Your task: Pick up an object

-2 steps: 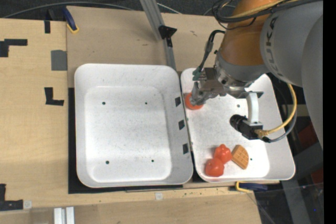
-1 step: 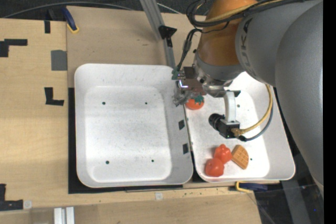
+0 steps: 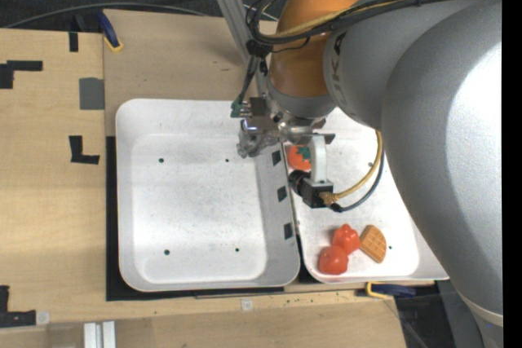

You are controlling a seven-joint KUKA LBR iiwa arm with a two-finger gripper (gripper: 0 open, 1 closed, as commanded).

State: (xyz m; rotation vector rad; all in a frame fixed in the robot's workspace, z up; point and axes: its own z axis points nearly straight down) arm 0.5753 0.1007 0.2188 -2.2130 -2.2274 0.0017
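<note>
White plastic walls meet at the left bin's (image 3: 163,200) upper right corner, where the tool (image 3: 254,136) hangs; spread or pressed together, I cannot tell. An orange-red piece (image 3: 300,159) lies just beside it in the right bin (image 3: 400,261), probably the intended pick.

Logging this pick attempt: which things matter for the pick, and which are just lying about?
For the job: gripper, right bin, lumpy red piece, round red piece, tan waffle piece, orange piece.
Lying about: left bin, blue clamp, black tape marks.
</note>
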